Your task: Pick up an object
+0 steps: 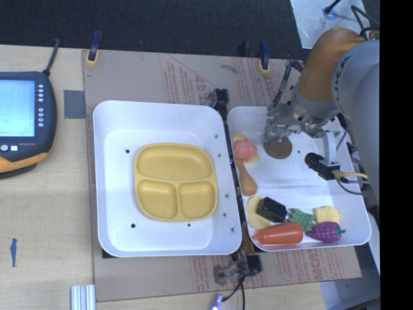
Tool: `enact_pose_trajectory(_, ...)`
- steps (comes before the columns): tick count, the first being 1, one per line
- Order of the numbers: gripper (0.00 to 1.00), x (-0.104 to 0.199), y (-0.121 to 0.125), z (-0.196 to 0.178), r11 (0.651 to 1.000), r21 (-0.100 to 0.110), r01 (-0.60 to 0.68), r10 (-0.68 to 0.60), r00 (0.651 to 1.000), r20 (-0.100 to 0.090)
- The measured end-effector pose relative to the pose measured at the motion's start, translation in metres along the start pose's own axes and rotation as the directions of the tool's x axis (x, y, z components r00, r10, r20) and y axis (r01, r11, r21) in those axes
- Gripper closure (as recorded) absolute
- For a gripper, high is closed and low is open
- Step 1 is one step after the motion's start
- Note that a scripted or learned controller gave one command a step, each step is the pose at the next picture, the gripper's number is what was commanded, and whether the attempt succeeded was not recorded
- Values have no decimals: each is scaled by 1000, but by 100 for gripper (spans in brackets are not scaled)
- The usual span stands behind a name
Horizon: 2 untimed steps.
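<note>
Right now the arm (339, 63) reaches in from the right, and its gripper (279, 133) hangs low in the upper left part of the right bin (361, 205). Directly under it lies a small brown round object (279, 150), touching or nearly touching the tips. From here I cannot tell whether the fingers are open or closed, and nothing is plainly held between them.

Just left of the brown piece, against the bin's left wall, sits a pink round toy (244, 149), with an orange-brown stick-shaped piece (246, 181) running down below it. Along the near end of the same bin the toy foods crowd together: a black block (271, 208) lying on a yellow slice (254, 217), a red-orange carrot-like piece (280, 234), a bit of green (301, 217), a purple grape bunch (324, 232) and a yellow corn piece (326, 214).

The left bin (110, 173) holds a yellow divided plate (175, 181) lying flat at its middle. Both bins rest on a brown cardboard sheet (161, 76) on the tabletop (45, 237). Far left, a grey and orange handheld control pad (22, 118) lies well apart from the bins.
</note>
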<state>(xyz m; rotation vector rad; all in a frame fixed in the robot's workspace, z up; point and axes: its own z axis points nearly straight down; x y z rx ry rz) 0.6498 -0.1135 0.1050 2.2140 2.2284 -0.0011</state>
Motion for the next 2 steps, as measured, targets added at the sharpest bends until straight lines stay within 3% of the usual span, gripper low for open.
enact_pose_trajectory(1,100,-36,-88,-94,1000,2,-4,4,1000,0)
enact_pose_trajectory(2,0,-35,-88,-94,1000,4,-4,4,1000,-1)
